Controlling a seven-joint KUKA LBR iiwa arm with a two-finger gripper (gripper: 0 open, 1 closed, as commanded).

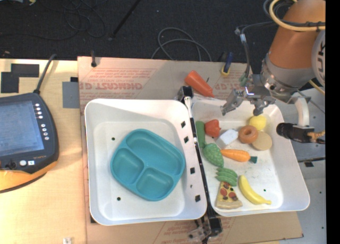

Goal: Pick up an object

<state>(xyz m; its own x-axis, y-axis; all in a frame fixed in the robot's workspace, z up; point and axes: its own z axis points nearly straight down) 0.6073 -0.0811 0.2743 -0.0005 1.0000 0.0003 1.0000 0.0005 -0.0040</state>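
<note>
The tool (245, 99) hangs over the far edge of the right bin (289, 155), its two fingers spread apart with nothing between them. Just to its right and slightly nearer lies a yellow lemon (258, 122). Nearer still, in the same bin, sit a brown doughnut (247, 134), a tan biscuit (262, 141), a red pepper (212, 128), a small white block (229, 137), a carrot (236, 155), green vegetables (213, 154), a pizza slice (228, 195) and a banana (252, 191). The left bin (101, 131) holds a teal divided plate (147, 164). Both bins rest on brown cardboard (133, 81) on the pale wooden worktop (58, 195). An orange-red toy (198, 83) lies on the cardboard beyond the bins. A handheld control screen (24, 131) sits at the far left. Behind, the floor (64, 14) is dark, strewn with cables.
</note>
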